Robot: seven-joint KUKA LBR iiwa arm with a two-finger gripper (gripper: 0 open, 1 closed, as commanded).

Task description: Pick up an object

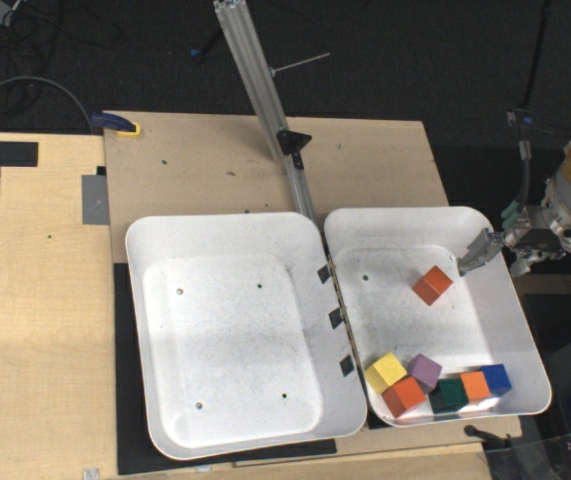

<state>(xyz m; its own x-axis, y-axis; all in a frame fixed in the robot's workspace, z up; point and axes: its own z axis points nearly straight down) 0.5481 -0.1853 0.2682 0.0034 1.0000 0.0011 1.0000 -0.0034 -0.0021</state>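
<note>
A red cube (432,285) lies alone in the upper middle of the right bin (405,214). Several more cubes cluster in that bin's front corner: yellow (387,370), purple (425,370), red-orange (404,396), green (449,395), orange (476,384) and blue (496,378). My gripper (498,256) hangs over the bin's right rim, just right of and slightly above the red cube. Its fingers stand apart, open, with nothing between them. The nearer grey finger (475,251) points toward the red cube without touching it.
The left bin (225,224) sits beside the right one, with black clips (333,316) along their shared edge. An aluminium rail (255,78) slants down from the back to the bins' junction. A blue and yellow clamp (117,124) lies at the bench's back left.
</note>
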